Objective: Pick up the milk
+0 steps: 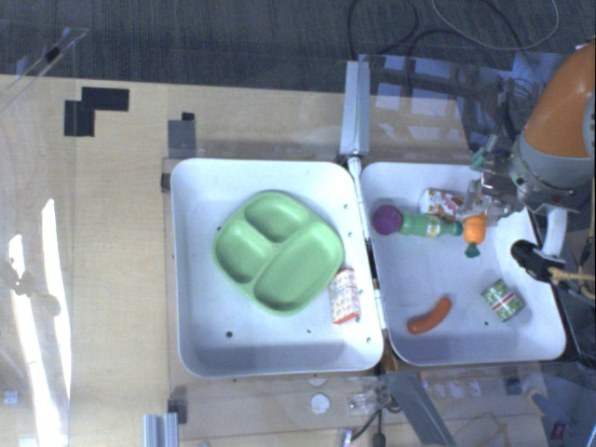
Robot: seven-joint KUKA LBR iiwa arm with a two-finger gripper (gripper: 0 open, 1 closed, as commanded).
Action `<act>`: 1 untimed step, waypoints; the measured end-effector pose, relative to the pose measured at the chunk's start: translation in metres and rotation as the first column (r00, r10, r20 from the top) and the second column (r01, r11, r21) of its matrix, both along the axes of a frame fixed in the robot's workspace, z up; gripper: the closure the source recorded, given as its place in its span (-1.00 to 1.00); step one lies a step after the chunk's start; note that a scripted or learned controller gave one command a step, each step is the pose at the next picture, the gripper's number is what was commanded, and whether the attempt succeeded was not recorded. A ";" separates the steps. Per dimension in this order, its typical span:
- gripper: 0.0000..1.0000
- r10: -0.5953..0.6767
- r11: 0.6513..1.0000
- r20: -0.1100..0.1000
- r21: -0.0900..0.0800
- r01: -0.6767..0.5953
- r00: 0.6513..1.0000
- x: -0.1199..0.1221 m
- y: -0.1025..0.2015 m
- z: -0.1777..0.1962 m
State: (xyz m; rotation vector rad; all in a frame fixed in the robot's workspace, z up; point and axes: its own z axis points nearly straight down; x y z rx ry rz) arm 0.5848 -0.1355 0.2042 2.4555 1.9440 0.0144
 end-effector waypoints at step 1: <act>1.00 0.008 1.000 0.006 -0.001 -0.008 1.000 0.002 0.001 0.011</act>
